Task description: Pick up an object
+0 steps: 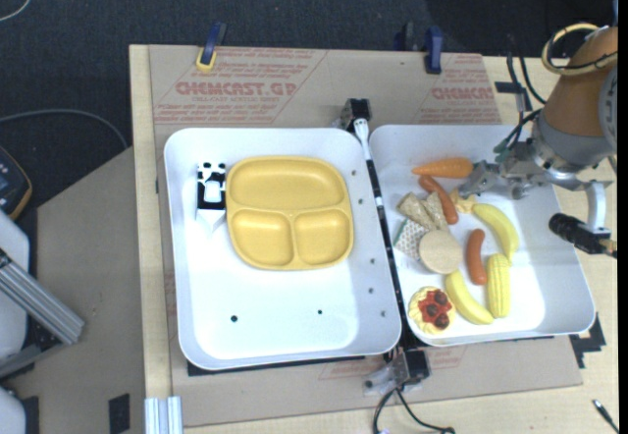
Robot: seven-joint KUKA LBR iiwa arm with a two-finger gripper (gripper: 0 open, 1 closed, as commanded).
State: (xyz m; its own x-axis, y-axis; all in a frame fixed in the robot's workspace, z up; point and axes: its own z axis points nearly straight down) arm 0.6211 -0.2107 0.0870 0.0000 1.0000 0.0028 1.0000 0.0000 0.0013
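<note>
A small tart (433,309) topped with red berries sits at the near edge of the right bin (564,316), closest to the lens. Up at the far side of that bin the gripper (485,179) hangs low over the toy food, and I cannot tell whether it is open or closed, nor see anything held in it. Just beside it, toward the far edge, lies a carrot (444,168). A sausage (443,199) lies close on its near side, and a banana (497,227) sits just below the wrist. Further out come a cracker (416,212), a pale disc (439,251), a second sausage (476,256), a corn cob (498,286) and a second banana (465,299), all packed close, several touching. The left bin (186,260) holds a yellow plate (289,211) and a small black-and-white piece (210,189) at its far left corner. The pick seems not yet made. The crowding is the risk: a close here could pinch the carrot's tapered end and squeeze it out, or catch two items so both drop on the lift. The rounded sausage and banana would likely roll aside if struck off-centre, and descending near the far wall could jam the gripper against the rim.
</note>
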